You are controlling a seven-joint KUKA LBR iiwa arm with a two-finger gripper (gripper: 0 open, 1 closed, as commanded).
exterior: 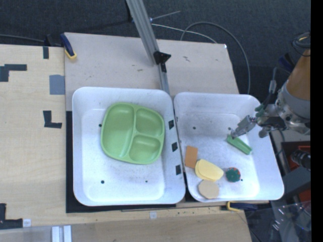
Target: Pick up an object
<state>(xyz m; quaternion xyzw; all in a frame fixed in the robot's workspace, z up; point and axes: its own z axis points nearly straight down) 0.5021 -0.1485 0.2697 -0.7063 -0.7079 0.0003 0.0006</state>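
**Gripper low over the right bin, green block just beneath its tip**

The gripper (241,129) reaches in from the right edge of the right bin (202,102), its grey fingers slanting down and to the left. The green block (238,145) lies tilted on the bin floor just below and beside the fingertips; whether they touch it cannot be told. Nothing shows between the fingers, and how far apart they stand cannot be told from this angle.

The arm (298,92) comes in from the right, its orange band above the wrist at the frame's edge, the grey wrist level with the bin's right wall and the gripper stretched out leftward from it.

Further below the gripper, toward the near edge of the same bin, lie four more things: one orange piece (191,157) to the lower left, one yellow piece (209,170) beside it, one tan round piece (208,189) touching the yellow one from below, and one small dark green and red ball (232,175) almost straight below the gripper. That makes five objects in this bin.

Well to the gripper's left, the left bin (86,185) holds one light green divided plate (133,133) with three compartments. Two bins stand side by side on the bench (30,135).
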